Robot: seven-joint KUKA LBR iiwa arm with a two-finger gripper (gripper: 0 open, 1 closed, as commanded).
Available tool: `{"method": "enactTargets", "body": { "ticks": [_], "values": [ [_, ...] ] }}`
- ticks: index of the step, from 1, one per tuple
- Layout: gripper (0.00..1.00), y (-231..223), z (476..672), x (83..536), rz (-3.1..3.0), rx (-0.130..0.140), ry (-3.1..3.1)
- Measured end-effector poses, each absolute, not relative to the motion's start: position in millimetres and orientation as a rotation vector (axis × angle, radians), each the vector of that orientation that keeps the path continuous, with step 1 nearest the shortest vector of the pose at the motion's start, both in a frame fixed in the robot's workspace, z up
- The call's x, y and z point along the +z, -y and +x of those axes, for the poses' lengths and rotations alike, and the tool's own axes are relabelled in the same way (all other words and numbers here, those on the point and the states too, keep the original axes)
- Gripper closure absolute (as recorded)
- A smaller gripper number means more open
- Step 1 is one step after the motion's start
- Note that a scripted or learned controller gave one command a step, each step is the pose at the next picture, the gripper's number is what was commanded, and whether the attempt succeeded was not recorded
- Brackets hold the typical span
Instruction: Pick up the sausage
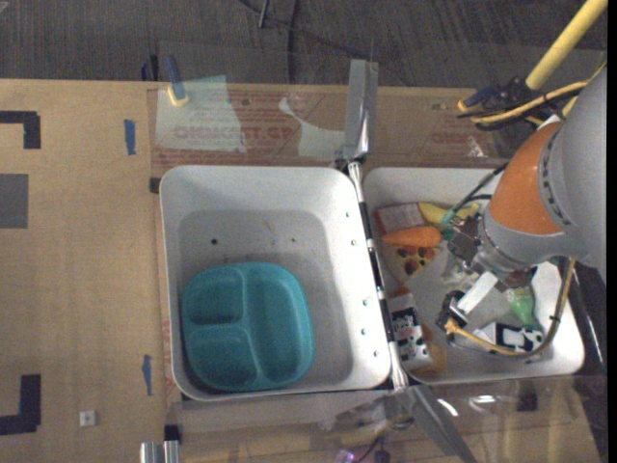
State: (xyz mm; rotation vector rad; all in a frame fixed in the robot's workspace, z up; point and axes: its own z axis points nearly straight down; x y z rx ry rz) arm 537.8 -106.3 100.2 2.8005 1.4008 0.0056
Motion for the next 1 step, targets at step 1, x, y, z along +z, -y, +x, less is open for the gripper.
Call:
{"method": "enactTargets", "body": {
  "ticks": [1],
  "values": [
    [0.0,106.0,537.8,100.1,2.801,0.005,-1.401]
  ]
}}
